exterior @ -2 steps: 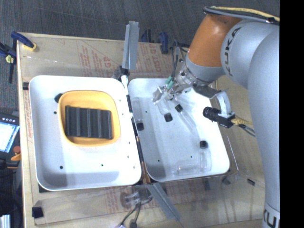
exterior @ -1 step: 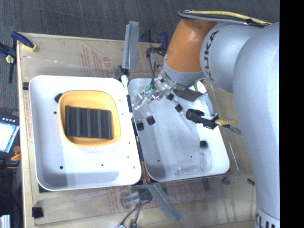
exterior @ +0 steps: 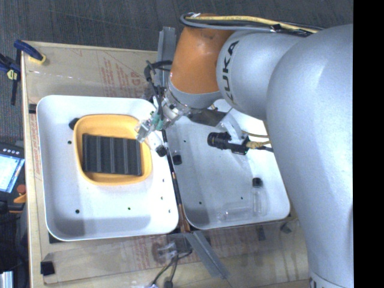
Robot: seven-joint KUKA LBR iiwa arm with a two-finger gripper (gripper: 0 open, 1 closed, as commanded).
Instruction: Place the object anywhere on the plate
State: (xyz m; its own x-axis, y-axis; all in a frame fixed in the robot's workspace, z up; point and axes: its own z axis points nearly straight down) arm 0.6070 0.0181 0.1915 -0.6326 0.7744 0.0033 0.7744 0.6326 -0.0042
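Where the left bin (exterior: 55, 179) holds its contents, one plate (exterior: 108, 123) lies flat: rectangular with rounded corners, yellow-orange rim, and a dark ridged centre of parallel bars. It sits in the upper half of that bin, nearer the wall shared with the right bin (exterior: 204, 188).

Item, loose: a small clear vial (exterior: 257, 192) with a dark cap, lying on the floor of the right bin towards its lower right corner, well apart from the plate. A second clear, hard-to-read shape lies just beside it, near the bin's lower wall.

Item, arm (exterior: 288, 101): grey, bulky, entering from the right and crossing above the right bin; its orange band (exterior: 195, 56) stands over the upper end of the divide between the bins. The wrist slants down and to the left.

Item, gripper (exterior: 147, 129): pale, small in the picture, poised at the plate's upper right corner, over its rim. A greenish patch shows at its base. Whether the claw is clenched, released or grasping anything cannot be told; the detail is too fine.

Item, bench (exterior: 90, 65): pale board under both bins, with a blue clamp (exterior: 28, 50) at its upper left corner.
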